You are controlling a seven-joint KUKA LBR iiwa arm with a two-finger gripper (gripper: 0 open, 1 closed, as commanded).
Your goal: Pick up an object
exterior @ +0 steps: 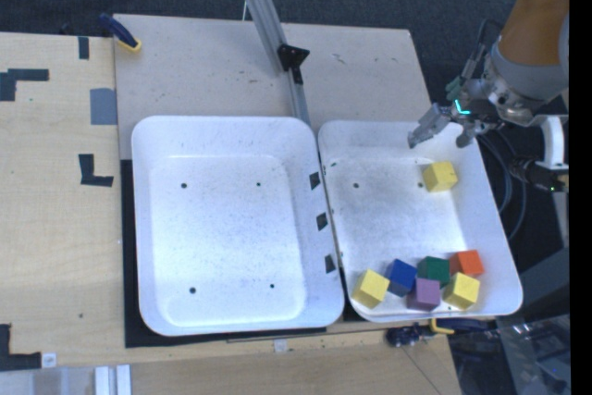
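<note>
— Blocks, that's what it's after, and they all sit in the right bin. One yellow block lies alone near the bin's far right side.

— And the others?

— Bunched along the near edge. From the left: a second yellow block, a blue one, a purple one, a green one just behind it, a third yellow one and an orange one at the right end. They're packed close, several touching.

— Where's the gripper?

— The gripper hangs over the far right corner of that bin, just beyond the lone yellow block and apart from it. From up here I see two dark fingers spread, pointing down and left, with nothing between them. So it's open and holds no block.

— The arm?

— It comes in from the right, the orange band up high, grey wrist below it with a small teal light.

— The left bin?

— The left bin is white, speckled, with four dark dots on its floor. Both bins touch side by side on a dark mat, with little black clips along the seam.

— Anything else on the bench?

— A grey metal rail slants down from the top to the bins' far edge. A blue and yellow tool lies at the bench's far left corner. Grey tape marks dot the wooden board on the left.
</note>
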